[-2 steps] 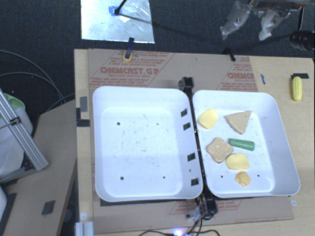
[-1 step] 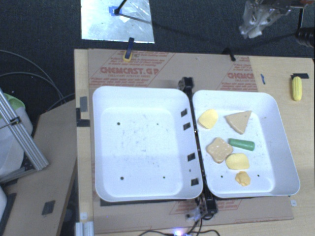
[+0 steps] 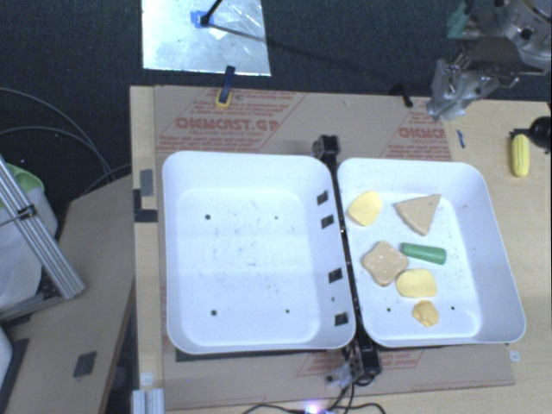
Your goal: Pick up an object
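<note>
Stage: early; nothing lifted yet, as far as the view shows.
Fingers point(image 3: 442, 103): at the top right, above the counter point(image 3: 285, 119) just beyond the far rim of the right bin point(image 3: 496, 257). Nothing sits between them. Whether they are spread or closed, I cannot tell; the tips blur into the grey wrist.
Candidates: all in the right bin, below and toward the camera from the fingers.
Nearest to the fingers: tan wedge point(image 3: 419, 212) and yellow round piece point(image 3: 365, 207).
Farther on: green cylinder point(image 3: 423, 253), tan toast-like piece point(image 3: 383, 263), yellow lump point(image 3: 416, 283), small yellow piece point(image 3: 425, 314).
Left bin point(image 3: 185, 257): well away from the fingers, across the divider.
Done: none of the pick, judging by the pieces all lying flat in the bin.
Left: choose a piece, come over it, descend, close, lift.
</note>
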`<move>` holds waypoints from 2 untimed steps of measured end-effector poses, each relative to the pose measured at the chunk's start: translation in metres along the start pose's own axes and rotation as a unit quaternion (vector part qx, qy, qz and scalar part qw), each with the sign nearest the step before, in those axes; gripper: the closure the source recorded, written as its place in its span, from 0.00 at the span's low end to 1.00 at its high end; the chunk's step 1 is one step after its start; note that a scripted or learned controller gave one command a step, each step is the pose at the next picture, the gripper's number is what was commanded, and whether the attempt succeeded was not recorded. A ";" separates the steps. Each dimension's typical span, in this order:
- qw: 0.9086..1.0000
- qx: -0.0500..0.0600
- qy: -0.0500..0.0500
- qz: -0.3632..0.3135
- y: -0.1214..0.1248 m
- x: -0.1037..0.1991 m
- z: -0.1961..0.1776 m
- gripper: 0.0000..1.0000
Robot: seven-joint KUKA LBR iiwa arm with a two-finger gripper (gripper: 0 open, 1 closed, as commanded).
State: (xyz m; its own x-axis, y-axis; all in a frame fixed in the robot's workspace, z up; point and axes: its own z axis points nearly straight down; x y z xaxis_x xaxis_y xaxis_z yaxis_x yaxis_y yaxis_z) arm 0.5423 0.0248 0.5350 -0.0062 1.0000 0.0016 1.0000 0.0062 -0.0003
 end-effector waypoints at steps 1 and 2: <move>1.000 -0.001 -0.001 0.000 -0.057 -0.003 0.000 1.00; 1.000 -0.002 0.000 -0.001 -0.056 0.047 0.000 1.00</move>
State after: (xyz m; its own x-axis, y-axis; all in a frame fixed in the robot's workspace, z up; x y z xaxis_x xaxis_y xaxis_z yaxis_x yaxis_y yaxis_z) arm 0.4864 0.0716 0.5352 -0.0081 1.0000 0.0021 1.0000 0.0081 0.0031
